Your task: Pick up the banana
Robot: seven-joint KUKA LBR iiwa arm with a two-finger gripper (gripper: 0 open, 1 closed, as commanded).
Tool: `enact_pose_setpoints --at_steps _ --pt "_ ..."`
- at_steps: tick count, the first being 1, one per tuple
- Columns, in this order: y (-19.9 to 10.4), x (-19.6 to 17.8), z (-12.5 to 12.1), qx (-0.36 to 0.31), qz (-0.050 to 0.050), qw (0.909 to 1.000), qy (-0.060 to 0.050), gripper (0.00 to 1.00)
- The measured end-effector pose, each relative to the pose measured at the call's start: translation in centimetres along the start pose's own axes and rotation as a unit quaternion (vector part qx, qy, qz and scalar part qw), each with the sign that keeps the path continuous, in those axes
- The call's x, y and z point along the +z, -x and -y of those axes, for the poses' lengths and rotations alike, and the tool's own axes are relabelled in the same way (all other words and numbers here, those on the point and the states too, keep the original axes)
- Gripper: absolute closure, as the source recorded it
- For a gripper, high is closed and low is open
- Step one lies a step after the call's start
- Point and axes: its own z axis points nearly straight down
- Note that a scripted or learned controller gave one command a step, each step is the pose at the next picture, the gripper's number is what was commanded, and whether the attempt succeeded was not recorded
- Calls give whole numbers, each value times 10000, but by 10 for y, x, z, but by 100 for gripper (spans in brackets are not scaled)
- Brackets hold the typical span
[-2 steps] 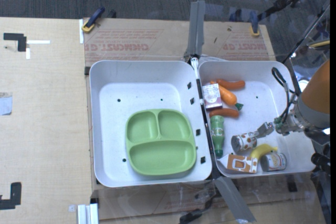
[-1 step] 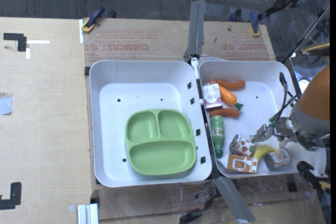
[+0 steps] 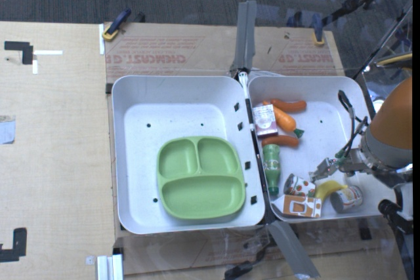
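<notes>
Banana (image 3: 330,189) lying in the right bin (image 3: 321,85), lower right of the frame.
The gripper (image 3: 326,168) is seen just above it (finger state cannot be told); a green plate (image 3: 199,177) is held in the left bin (image 3: 131,160).

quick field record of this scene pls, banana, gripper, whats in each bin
banana: right bin, near its front edge, lying among a small carton and a grey can
gripper: just above the banana, nothing seen between its fingers
left bin: green divided plate
right bin, others: carrot, two sausages, green bottle
task state: banana not yet lifted
</notes>
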Motion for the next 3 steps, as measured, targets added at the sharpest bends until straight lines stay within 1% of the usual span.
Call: enact_pose_setpoints --at_steps 1,2,3 --pt "-20 10 -1 246 -2 9997 -4 0" --pt "16 10 2 431 0 9991 -4 0" --pt "-29 10 -2 656 -3 9978 -4 0"
